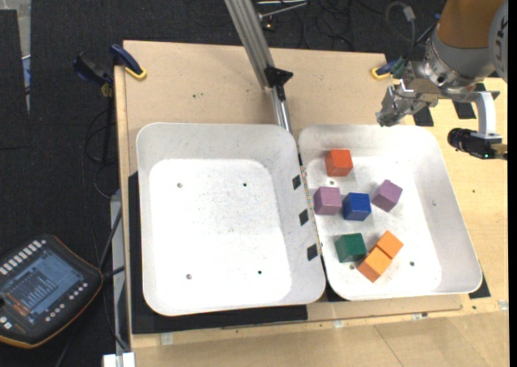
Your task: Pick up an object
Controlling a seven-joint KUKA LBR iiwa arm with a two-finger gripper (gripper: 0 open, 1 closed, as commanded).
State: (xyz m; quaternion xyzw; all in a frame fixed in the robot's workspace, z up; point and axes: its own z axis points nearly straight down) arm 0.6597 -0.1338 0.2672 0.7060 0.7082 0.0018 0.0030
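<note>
Several small blocks lie in the right bin (440, 196): an orange-red cube (339, 162) near the back, a purple cube (327, 200), a blue cube (356, 206), a second purple cube (388, 195), a green cube (350, 246), and two orange cubes (381, 255) touching each other near the front. My gripper (393, 112) hangs above the back rim of the right bin, well clear of the blocks. Nothing shows between its fingers.
The left bin (161, 155) sits beside the right one on the tan bench. A metal pole (250, 26) slants down to the gap between the bins. Blue-and-yellow clamps (128, 62) grip the bench's back corners. A teach pendant (40, 284) lies at the lower left.
</note>
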